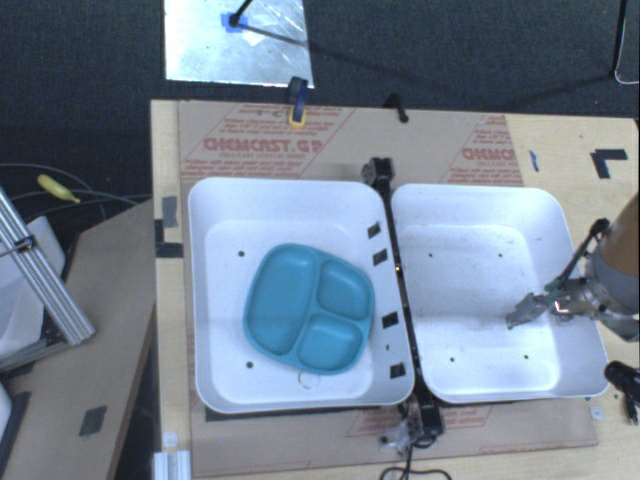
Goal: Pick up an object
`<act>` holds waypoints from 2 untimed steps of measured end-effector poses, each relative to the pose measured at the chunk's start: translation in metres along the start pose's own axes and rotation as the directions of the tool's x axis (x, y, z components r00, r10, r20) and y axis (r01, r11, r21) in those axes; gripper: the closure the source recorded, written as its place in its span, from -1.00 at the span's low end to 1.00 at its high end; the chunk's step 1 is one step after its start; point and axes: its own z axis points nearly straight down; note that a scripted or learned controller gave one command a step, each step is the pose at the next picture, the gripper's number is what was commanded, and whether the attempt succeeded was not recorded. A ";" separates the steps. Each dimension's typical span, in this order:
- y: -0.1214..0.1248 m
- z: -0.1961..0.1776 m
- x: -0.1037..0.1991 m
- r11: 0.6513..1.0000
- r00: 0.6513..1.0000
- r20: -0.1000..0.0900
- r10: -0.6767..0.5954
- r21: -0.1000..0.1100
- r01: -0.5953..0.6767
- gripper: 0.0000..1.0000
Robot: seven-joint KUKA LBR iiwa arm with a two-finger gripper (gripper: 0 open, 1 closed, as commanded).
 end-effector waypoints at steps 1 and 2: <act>-0.001 0.043 0.001 1.000 1.000 -0.002 0.002 0.005 -0.002 -1.00; -0.001 0.020 0.000 1.000 1.000 -0.001 0.001 0.002 -0.001 -1.00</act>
